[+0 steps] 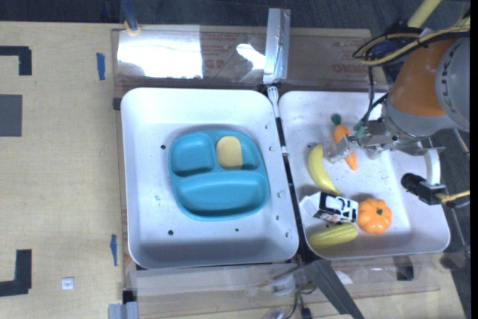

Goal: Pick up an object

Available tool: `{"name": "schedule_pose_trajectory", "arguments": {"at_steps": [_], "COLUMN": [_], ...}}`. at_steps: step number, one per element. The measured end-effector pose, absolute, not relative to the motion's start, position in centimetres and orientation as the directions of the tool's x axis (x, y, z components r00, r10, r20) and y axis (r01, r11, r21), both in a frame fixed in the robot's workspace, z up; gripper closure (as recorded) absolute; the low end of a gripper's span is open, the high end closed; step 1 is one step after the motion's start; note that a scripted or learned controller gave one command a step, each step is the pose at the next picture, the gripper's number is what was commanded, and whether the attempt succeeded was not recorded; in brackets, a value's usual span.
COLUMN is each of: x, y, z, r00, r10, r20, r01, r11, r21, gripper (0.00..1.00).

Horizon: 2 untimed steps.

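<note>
Camera view: the gripper (349, 153) sits low in the right bin (433, 235), its fingers closed around a small carrot (344, 138) — just beside the banana (320, 169). Left bin (142, 160) holds 1 blue tray (216, 194).

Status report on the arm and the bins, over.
Gripper low in right bin, at the carrot. Grasp unconfirmed. Banana close beside; pumpkin apart.

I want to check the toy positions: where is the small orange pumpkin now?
The pumpkin lies in the right bin, near its front edge, just right of the black-and-white toy and above-right of the corn cob.
</note>
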<state>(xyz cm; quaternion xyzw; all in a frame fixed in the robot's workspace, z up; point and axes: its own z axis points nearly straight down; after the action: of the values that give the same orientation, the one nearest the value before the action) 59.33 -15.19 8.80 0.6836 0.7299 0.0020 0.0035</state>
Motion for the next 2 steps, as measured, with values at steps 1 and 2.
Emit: {"name": "schedule_pose_trajectory", "arguments": {"at_steps": [1, 2], "x": [59.4, 59.8], "y": [-15.2, -21.8], "z": [9.9, 10.7], "r00": [-0.065, -0.364], "r10": [0.998, 0.931], "r20": [-0.003, -0.005], "r01": [0.998, 0.931], "r11": [0.065, 0.364], "r21": [0.012, 0.003], "gripper": [1.00, 1.00]}}
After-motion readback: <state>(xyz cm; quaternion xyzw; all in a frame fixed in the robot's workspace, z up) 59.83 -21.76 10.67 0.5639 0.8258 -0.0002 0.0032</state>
